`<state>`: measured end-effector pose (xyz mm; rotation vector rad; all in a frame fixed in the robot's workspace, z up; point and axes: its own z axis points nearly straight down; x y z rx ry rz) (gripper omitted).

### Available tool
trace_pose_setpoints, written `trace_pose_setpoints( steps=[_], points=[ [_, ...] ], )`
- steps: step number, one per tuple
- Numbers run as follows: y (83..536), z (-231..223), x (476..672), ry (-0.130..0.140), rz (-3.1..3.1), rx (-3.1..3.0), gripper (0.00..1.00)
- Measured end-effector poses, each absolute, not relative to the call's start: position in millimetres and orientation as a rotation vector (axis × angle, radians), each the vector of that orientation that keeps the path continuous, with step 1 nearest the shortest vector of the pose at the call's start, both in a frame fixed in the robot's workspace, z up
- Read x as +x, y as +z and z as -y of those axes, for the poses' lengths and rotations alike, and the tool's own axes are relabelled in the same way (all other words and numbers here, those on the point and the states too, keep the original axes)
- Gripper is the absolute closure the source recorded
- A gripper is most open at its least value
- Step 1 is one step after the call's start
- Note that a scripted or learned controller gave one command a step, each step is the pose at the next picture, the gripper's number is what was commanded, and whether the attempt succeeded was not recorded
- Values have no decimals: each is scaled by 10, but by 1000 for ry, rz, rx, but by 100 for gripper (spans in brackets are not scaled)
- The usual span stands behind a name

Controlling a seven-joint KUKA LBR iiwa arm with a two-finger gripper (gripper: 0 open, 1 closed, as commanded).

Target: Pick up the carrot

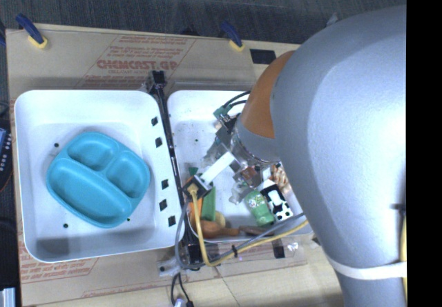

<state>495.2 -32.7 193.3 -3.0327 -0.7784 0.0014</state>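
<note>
Gripper [243, 179] is down in the right bin [192, 114] beside a green object [260, 208], carrot [222, 231] lying nearby by the front wall; can't tell if it's released or clenched.

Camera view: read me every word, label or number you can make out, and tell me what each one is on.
"CHEMCAST GP": large red print on the brown sheet.
Smaller red lines around it and along the sheet's lower left edge: too blurred to read.
Black-and-white label on the green container: no readable text.

text: "CHEMCAST GP" | red print | on brown board [69, 47]
</note>
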Motion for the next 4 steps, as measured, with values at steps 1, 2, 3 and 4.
trace_pose_setpoints(
  steps=[1,2,3,4],
  points=[
    [1910,345,4937,12,777,-3033,0],
    [2144,409,5075,14,599,-3076,0],
    [1892,1,4741,21,619,-3070,0],
    [1901,11,4748,17,615,-3072,0]
  ],
)
